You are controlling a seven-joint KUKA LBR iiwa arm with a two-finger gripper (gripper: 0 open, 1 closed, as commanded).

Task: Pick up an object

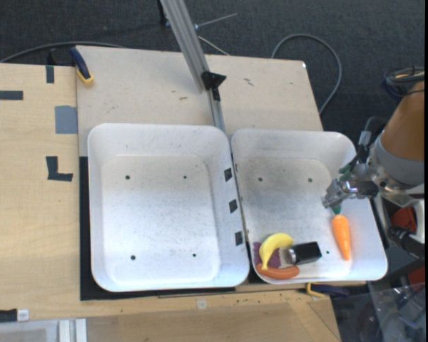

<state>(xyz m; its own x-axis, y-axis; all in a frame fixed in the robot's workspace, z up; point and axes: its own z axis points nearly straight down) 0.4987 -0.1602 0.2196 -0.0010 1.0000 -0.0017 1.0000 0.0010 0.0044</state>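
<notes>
In the right bin (pixel 285 148), an orange carrot (pixel 342 237) lies near the right wall. A yellow banana (pixel 274 244), a black block (pixel 307 252) and a red-orange sausage-shaped piece (pixel 278 271) crowd the bin's front edge. My gripper (pixel 335 193) hangs at the right side of this bin, just above the carrot's top end. Nothing shows between its fingers.
The left bin (pixel 157 205) adjoins the right one. A slanted metal rail (pixel 189 38) with a black clamp runs from the top down to the seam between the bins. A yellow-and-blue clamp (pixel 82 66) lies on the bench at the far left.
</notes>
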